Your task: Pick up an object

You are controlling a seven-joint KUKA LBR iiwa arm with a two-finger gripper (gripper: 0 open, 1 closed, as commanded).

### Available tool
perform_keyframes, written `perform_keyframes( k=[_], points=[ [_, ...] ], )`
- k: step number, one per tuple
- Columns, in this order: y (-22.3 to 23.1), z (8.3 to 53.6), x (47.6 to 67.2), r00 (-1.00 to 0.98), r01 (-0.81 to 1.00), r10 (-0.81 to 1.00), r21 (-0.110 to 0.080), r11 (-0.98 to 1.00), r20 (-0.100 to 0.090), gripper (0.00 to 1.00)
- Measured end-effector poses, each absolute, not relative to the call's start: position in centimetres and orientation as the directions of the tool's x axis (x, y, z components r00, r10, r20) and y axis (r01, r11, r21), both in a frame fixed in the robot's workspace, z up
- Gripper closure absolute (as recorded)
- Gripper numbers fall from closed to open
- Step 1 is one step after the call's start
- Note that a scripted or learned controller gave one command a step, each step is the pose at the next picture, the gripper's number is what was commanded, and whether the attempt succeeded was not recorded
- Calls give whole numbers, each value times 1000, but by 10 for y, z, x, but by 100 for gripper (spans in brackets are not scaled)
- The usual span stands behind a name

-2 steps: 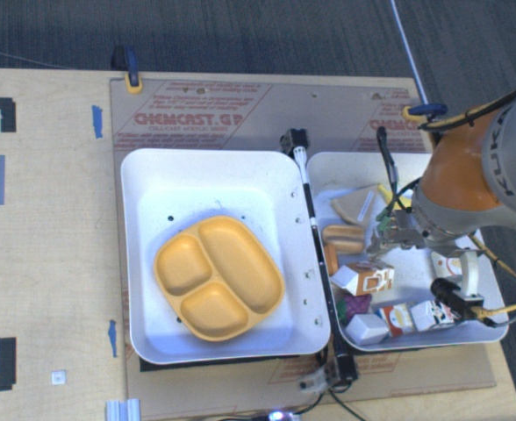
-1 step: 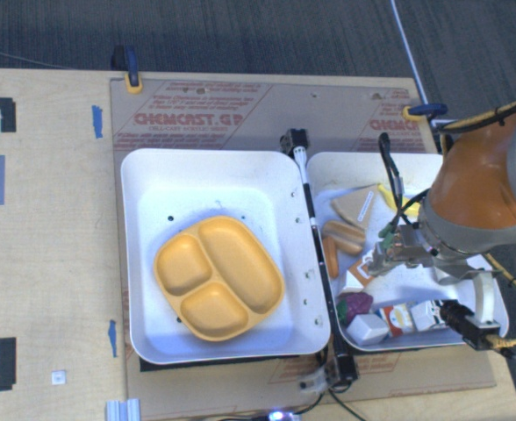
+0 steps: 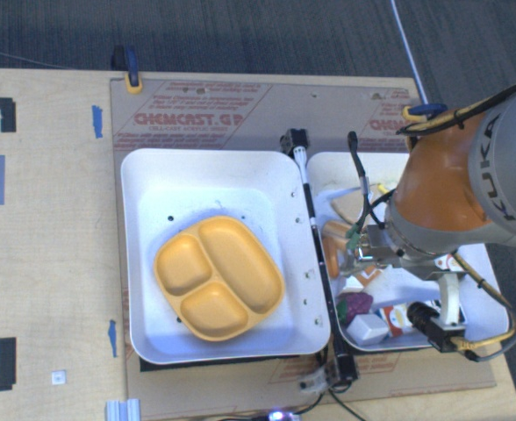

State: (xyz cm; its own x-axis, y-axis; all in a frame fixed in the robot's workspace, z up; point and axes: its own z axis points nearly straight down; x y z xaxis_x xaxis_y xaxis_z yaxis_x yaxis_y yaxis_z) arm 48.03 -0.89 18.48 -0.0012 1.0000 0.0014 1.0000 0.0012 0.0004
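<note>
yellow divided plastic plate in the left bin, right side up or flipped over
Right side up: the yellow three-compartment plastic plate shows its hollow compartments facing the camera, lying on the left white bin floor.

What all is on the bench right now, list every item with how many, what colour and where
bins: two, white, side by side on the board.
divided tray: one, yellow, three compartments, in the left bin.
purple item: one, near the front of the right bin.
small objects: several, white, red and orange, too cluttered to name, in the right bin.
clamps: two, blue with yellow, at the board's far edge.
board: one, brown with red lettering, under the bins.
arm: one, grey with orange band, over the right bin.
gripper: one, low in the right bin.
</note>
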Motion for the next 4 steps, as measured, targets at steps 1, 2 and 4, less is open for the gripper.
perform_keyframes(
  k=[1,2,4],
  points=[
    [-69,185,544,1,1000,1000,1,-1,-1,100],
    [-77,216,502,0,1000,1000,-1,0,1,100],
    [-80,185,572,0,1000,1000,1,0,-1,100]
  ],
)
